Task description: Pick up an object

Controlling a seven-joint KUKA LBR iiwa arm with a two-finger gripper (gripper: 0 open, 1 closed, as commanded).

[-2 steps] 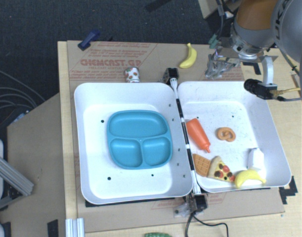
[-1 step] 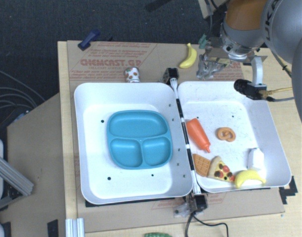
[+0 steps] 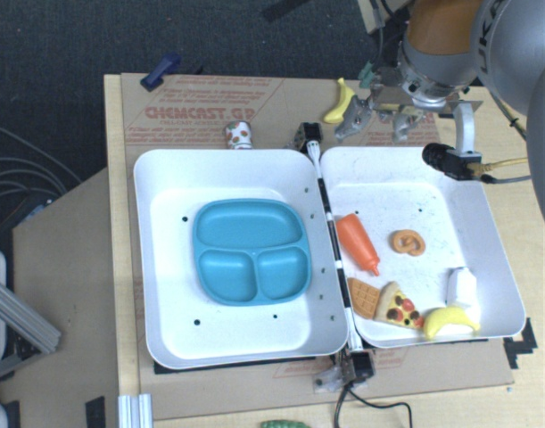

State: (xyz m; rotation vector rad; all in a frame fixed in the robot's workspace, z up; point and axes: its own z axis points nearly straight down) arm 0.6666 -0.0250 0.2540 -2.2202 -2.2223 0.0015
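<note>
Claw [image 3: 376,121] above right bin's [image 3: 486,230] far rim (carrying nothing).

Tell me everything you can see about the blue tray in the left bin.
The blue tray is a rounded, smooth, plastic-looking divided plate with three hollows: one wide across the far side, two smaller along the near side. It lies flat, right side up, in the middle of the left bin, touching only the floor of the bin, with nothing in it.
</note>
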